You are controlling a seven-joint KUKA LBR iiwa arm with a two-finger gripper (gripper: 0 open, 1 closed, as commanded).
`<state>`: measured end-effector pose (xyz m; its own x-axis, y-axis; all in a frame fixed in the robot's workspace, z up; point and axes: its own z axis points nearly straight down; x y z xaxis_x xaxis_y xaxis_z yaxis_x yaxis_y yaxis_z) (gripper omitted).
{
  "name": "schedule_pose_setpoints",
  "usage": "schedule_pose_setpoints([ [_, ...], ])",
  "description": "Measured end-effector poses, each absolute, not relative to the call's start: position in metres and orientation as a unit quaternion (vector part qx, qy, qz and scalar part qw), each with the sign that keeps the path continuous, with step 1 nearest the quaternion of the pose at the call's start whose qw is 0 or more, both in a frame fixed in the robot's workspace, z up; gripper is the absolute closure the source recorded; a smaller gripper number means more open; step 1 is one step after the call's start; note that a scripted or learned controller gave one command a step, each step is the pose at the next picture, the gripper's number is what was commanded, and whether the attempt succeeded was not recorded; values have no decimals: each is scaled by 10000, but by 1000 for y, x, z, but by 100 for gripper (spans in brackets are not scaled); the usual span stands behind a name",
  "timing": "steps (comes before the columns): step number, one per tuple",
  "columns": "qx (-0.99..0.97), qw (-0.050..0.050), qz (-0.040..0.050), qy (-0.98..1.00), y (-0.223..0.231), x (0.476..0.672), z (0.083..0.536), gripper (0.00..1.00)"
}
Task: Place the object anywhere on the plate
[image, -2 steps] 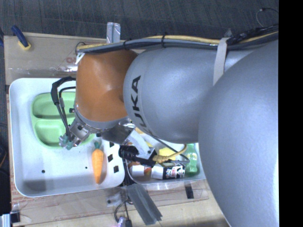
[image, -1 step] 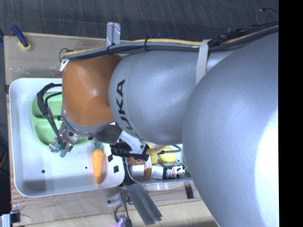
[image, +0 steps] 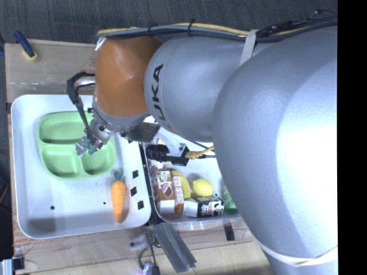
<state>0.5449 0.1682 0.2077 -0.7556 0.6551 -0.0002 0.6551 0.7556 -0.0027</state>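
End effector over the green plate; grip state unclear.
The carrot looks light, stiff, smooth; best pinched across its thick middle.

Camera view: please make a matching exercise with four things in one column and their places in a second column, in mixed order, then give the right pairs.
Things:
1. plate
2. carrot
3. lemon
4. pincer

Places:
A. in the right bin, beside a carton
B. above the plate's compartments
C. on the left bin's floor, just below the plate's lower right corner
D. in the upper part of the left bin

Pairs: 1-D, 2-C, 3-A, 4-B
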Motion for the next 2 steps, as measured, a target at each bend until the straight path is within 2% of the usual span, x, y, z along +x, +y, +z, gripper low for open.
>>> schedule_pose_setpoints([
  [1, -3477, 4, 17, -9376, 169, 545, 218, 100],
  [2, -2919, 14, 13, -9565, 212, 504, 223, 100],
])
